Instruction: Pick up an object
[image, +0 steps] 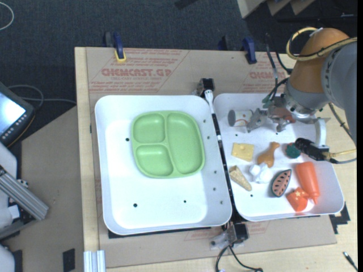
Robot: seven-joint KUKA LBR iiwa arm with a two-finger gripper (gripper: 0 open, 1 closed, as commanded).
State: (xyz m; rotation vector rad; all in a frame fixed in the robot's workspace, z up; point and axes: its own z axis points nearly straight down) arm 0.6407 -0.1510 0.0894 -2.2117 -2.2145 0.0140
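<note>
I see the arm over the right bin, gripper low near its back edge — I cannot tell its state or whether it has anything. Loose in that bin: cheese, carrot, drumstick. Green plate sits in the left bin.

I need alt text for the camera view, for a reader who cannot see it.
A grey robot arm reaches from the right over the right white bin, which holds small toy foods. The left white bin holds a green divided plate.
</note>
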